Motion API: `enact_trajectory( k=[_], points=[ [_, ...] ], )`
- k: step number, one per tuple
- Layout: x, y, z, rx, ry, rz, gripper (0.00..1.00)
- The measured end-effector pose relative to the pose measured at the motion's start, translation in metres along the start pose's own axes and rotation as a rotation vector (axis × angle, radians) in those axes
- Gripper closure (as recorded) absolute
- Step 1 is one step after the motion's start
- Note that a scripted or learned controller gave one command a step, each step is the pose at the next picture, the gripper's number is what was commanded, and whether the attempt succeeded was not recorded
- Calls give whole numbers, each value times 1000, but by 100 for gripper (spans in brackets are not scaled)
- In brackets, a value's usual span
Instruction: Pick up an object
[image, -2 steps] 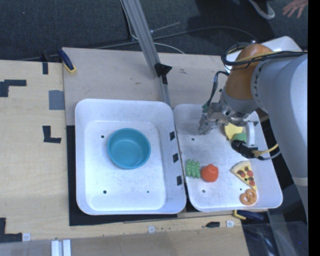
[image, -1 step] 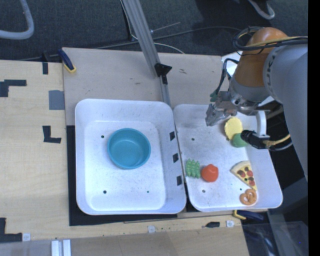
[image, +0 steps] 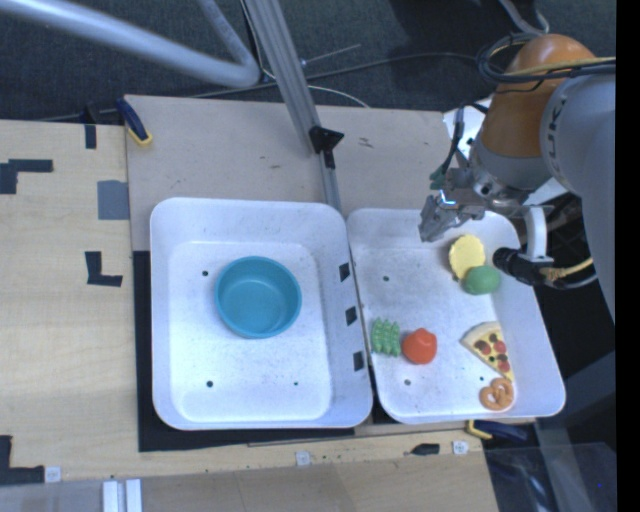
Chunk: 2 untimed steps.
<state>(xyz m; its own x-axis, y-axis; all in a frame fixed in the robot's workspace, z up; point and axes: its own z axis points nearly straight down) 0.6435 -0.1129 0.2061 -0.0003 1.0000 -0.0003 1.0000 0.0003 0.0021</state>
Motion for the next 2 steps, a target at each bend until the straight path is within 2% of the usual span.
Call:
enact_trajectory(
  k=[2],
  points=[
    [112, -7, 1, 3, 2, -4, 100]
  ],
)
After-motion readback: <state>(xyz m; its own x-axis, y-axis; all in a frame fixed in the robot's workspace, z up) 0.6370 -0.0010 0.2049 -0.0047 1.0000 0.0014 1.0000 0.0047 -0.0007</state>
